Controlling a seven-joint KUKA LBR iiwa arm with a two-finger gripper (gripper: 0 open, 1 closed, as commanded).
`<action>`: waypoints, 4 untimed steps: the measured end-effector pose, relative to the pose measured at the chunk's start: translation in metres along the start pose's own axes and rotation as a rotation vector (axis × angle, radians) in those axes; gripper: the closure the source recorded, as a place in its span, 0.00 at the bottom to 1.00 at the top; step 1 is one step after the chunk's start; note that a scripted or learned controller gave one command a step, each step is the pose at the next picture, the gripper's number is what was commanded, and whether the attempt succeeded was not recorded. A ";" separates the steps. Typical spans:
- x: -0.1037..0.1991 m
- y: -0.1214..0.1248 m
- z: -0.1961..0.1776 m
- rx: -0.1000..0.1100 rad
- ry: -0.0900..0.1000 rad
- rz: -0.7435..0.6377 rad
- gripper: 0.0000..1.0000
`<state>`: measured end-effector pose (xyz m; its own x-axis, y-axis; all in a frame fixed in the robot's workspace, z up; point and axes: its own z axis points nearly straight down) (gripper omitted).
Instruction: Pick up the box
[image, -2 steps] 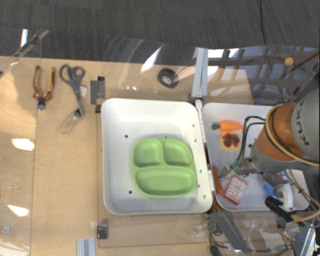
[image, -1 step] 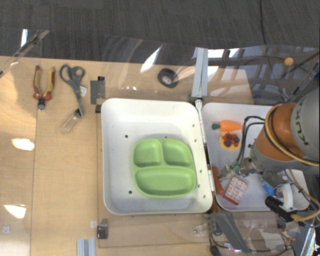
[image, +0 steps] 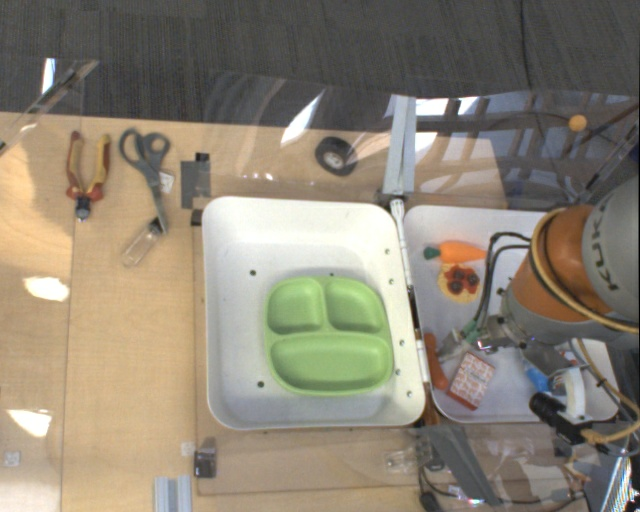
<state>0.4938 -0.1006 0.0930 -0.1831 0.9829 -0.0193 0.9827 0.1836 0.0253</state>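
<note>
The box (image: 471, 380) is a small flat pack with a red and white pattern. It lies tilted near the front left corner of the right bin (image: 450, 222). My gripper (image: 468, 343) hangs low at the end of the grey arm with the orange band (image: 560, 265), just behind the box and close over its far edge. Whether it touches the box is unclear from this angle. The arm hides much of the right bin's middle and right side.
A green divided plate (image: 328, 335) lies in the left bin (image: 230, 300). The right bin also holds a toy carrot (image: 462, 252), a yellow piece with dark berries (image: 461, 282) and a small blue item (image: 536, 378). Pliers (image: 84, 172), scissors (image: 148, 165) and a tape roll (image: 335, 155) lie on the bench behind.
</note>
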 end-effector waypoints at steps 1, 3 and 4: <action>0.001 0.000 0.000 -0.001 -0.003 -0.019 0.00; 0.000 0.002 -0.001 -0.006 -0.008 -0.112 0.00; -0.001 0.000 0.000 -0.001 0.001 -0.039 0.00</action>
<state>0.4941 -0.1019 0.0930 -0.2211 0.9751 -0.0197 0.9748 0.2215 0.0255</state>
